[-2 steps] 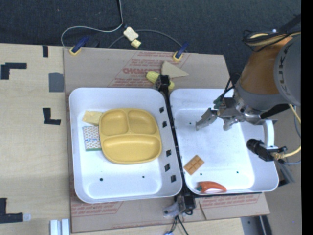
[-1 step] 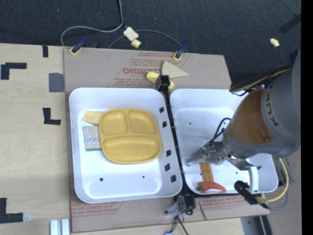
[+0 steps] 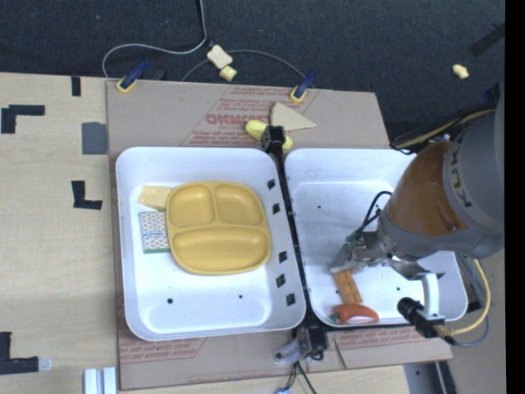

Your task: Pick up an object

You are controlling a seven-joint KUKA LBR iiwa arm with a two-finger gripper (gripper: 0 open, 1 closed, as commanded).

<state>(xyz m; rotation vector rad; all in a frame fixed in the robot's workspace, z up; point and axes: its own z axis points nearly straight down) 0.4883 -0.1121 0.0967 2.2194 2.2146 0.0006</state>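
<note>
My gripper (image 3: 346, 257) hangs low in the right bin (image 3: 328, 164), near the middle of its front half. Just in front of it lies a tan stick-shaped piece (image 3: 347, 286), lengthwise toward the bin's front wall. A small red object (image 3: 358, 313) rests against that front wall, right below the stick. The gripper sits directly above the stick's far end, and whether it touches it is not clear. The grey arm with its orange band (image 3: 426, 199) covers the right half of this bin.
The left bin (image 3: 205, 306) holds a yellow divided plate (image 3: 218, 226), a pale yellow block (image 3: 154, 195) and a small patterned card (image 3: 152, 231) along its left side. A black divider (image 3: 287, 236) joins the bins. Cables and clamps lie behind them.
</note>
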